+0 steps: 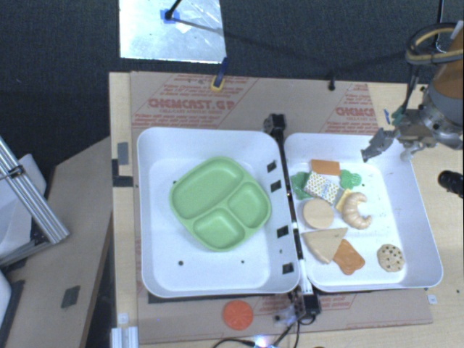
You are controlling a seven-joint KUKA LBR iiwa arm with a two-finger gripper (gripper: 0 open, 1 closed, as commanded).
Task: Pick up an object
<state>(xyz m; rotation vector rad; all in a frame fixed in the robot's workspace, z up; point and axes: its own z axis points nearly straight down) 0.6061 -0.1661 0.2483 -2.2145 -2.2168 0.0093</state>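
On the brown cardboard sheet (290, 96) that lies under the two bins, there is red printed text. It appears two times along the far edge, and from where I stand it is upside down. The left print (191, 102) seems to read "CHEMCAST GP", but the letters are blurred and I am not sure of each one. The right print (360, 112) looks like the same word and is partly covered by the bin. I can read no other text or number.
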